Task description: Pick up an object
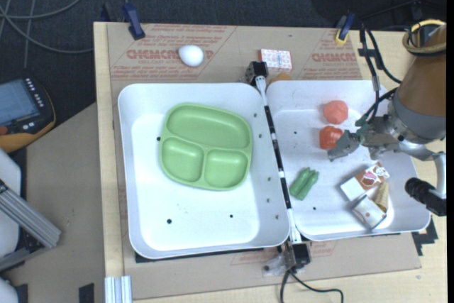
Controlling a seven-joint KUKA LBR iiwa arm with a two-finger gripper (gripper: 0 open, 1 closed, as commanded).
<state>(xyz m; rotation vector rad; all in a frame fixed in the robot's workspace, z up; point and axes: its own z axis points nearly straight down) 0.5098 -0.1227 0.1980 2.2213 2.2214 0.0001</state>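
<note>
A: Any writing you can read here?

B: Red lettering on the cardboard sheet (227,39) under the bins; it looks like "CHEMCAST" at the upper left of the frame, with smaller lines around it too fine to read; the same red print repeats at the upper right, partly cut off.

A: And the small packets?

B: The wrapper (372,177) at the lower right carries printing; too small to make out.

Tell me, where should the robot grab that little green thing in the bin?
Probably across the narrow middle of the green object, coming straight down from above. It lies flat and slanted on the floor of the right bin, long and thin, so the fingers should close across its short sides. It lies apart from the other things, which leaves room around it.
</note>
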